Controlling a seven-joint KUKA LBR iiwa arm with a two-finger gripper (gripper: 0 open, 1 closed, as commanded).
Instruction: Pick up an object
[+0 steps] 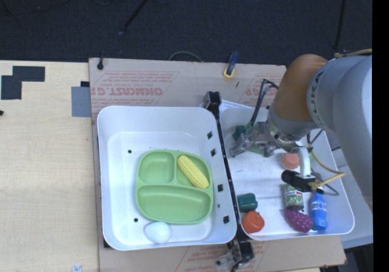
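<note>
My gripper (242,141) hangs low over the upper left part of the right bin (267,170), close to the divider between the two bins. Nothing shows in its grasp. Nearest to it is a pink piece (290,159), off to its right. Along the right bin's front lie a dark green item (247,202), an orange fruit (253,222), a small green-labelled can (293,198), purple grapes (298,220) and a blue bottle (318,210).
The left bin (115,143) holds a green divided plate (173,195) with a yellow corn cob (193,171) in its upper right compartment. A white egg-like ball (158,232) lies at that bin's front. My arm covers the right bin's upper right.
</note>
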